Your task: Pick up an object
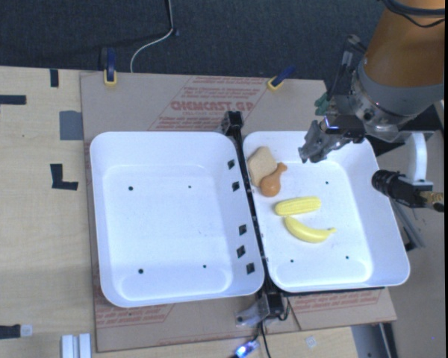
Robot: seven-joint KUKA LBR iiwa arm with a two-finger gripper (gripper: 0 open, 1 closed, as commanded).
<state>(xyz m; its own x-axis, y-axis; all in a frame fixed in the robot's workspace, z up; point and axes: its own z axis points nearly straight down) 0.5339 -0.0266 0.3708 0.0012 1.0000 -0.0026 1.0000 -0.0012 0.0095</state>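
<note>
In the right bin [358,274] lie a tan and orange drumstick [266,171] by the left wall, a yellow corn cob [298,206] in the middle, and a yellow banana [308,232] just in front of the cob. My gripper [313,149] hangs above the bin's back part, to the right of the drumstick and apart from it. I see nothing between its fingers.
The left bin [164,215] sits beside the right one, joined by a black clip strip [243,200]. Both rest on a cardboard sheet [201,103] on the wooden bench.
</note>
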